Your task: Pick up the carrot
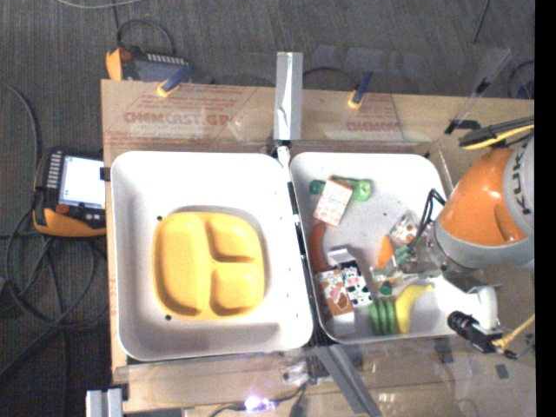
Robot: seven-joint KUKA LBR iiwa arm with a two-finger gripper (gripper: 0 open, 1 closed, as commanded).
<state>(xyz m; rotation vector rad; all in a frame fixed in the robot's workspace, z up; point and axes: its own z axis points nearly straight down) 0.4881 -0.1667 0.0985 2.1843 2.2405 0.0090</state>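
Carrot (385,251) still sits in the right bin (417,165), just at 11 o'clock of the gripper (401,268). Can't tell its grip state, so the pickup looks undone.

The right bin (304,181) is crowded: a small box (346,287), a banana (408,301) and a green toy (382,318) hem the carrot (385,252); bare floor lies at its upper middle.

A grey carpeted floor (52,76) is seen around the brown worktop (217,115); dark cables (22,259) are trailed across it at the left.
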